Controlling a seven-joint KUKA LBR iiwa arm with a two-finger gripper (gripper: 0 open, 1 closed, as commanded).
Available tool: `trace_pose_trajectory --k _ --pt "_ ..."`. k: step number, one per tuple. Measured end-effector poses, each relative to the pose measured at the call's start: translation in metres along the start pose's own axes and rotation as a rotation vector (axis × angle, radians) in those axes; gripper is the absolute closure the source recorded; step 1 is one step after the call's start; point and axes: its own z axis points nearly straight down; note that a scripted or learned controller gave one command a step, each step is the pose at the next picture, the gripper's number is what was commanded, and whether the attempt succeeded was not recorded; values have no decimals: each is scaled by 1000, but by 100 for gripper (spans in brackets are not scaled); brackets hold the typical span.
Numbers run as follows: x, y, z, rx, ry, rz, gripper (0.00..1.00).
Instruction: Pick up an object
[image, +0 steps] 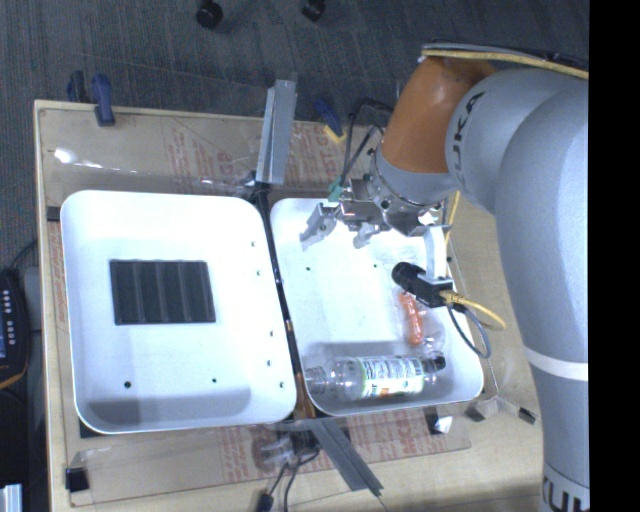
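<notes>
Arm (500, 130) — grey with an orange band, is reaching in from the right and is being held over the far end of the right bin.

Left bin (90, 300) — white; a dark ribbed rectangular block (162, 291) is lying flat near its middle.

Right bin (330, 300) — white, is holding the pickable objects along its near and right sides.

Clear plastic bottle (372, 377) — is lying on its side along the near wall of the right bin, its dark cap pointing right.

Gripper (342, 226) — two fingers are being held apart above bare bin floor at the far end; nothing is seen between them.

Orange object (413, 318) — small, is resting by the right wall, just beyond the bottle.

Progress — judged as not yet begun in effect: nothing is being gripped or lifted, and approach, closing and lift are all left. The bottle and the orange object are lying well apart from the gripper.
</notes>
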Motion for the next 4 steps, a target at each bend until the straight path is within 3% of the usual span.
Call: trace_pose_trajectory --k 1,2,3,4 --pt "-112 -29 -10 -2 -2 178 0" --pt "-111 -28 -20 -1 -2 174 100" --pt "-111 -28 -20 -1 -2 174 0" --pt "-42 3 -35 -4 -2 -113 0"
